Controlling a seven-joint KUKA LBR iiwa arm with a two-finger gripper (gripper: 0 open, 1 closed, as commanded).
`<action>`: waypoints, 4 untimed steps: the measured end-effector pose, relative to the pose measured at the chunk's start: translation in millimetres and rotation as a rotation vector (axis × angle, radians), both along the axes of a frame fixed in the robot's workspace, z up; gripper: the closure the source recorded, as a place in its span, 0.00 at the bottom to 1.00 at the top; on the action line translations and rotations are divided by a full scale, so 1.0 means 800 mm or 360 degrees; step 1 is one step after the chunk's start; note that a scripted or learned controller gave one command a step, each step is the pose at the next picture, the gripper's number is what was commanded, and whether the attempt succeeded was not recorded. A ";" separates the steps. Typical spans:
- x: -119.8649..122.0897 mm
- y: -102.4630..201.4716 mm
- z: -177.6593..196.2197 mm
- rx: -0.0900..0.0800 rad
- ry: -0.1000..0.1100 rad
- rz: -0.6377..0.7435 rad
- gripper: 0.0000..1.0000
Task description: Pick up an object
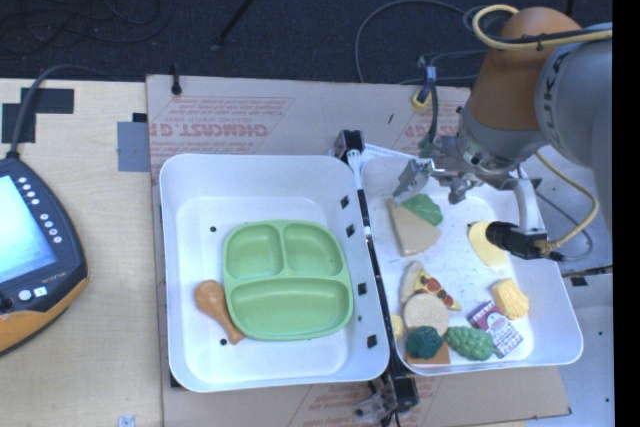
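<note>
Hand (437,179) with fingers spread, nothing between them, just above green leaf (424,208) on cheese wedge (413,229).

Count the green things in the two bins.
4: the divided plate in the left bin; a leaf piece below the gripper, plus broccoli and a bumpy vegetable at the right bin's front. Others may be hidden.

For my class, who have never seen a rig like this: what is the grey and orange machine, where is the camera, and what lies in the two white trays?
One camera looks down at a slant on a bench. The grey and orange machine is a robot arm reaching in from the right; its end effector hangs over the right bin, just above a green piece and a wedge. That bin has toy food: pizza, broccoli, corn. The left bin has a green plate and a spoon.
</note>
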State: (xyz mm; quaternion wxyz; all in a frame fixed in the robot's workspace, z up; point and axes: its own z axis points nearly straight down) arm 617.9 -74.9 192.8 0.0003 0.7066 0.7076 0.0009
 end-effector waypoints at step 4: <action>-0.043 0.013 -0.004 0.0002 0.0003 0.0005 1.00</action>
